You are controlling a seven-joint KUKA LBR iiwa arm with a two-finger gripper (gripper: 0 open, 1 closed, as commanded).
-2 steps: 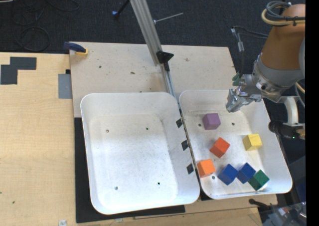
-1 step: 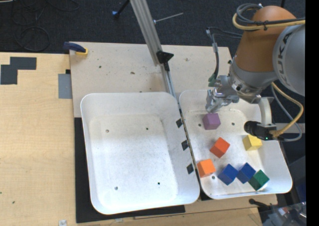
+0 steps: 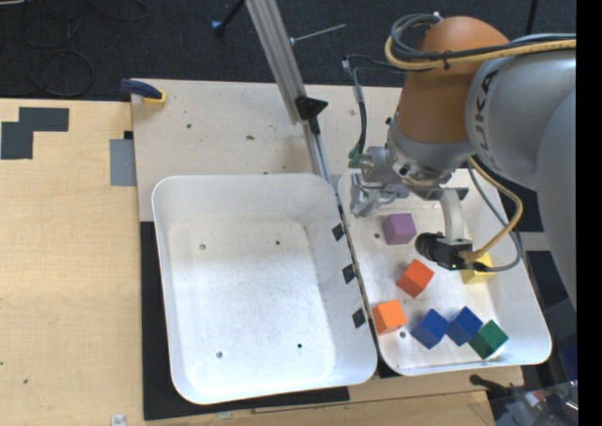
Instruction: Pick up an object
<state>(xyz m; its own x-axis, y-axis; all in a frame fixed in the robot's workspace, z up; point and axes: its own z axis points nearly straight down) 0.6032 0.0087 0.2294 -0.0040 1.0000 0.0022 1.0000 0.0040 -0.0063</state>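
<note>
Gripper (image 3: 369, 197) hangs over the right bin's (image 3: 527, 344) far-left corner; I cannot tell its state, and nothing shows in it. Purple block (image 3: 399, 228) lies just beside it. Approach step, I judge; next calls for centring over that block and descending.

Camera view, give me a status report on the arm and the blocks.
Gripper low in right bin, near its left wall. Nothing seen held. Purple block just beside it; orange, blue, green blocks farther down. Left bin's wall close by.

The arm (image 3: 489, 104) hides the right bin's (image 3: 527, 339) far corner
</note>
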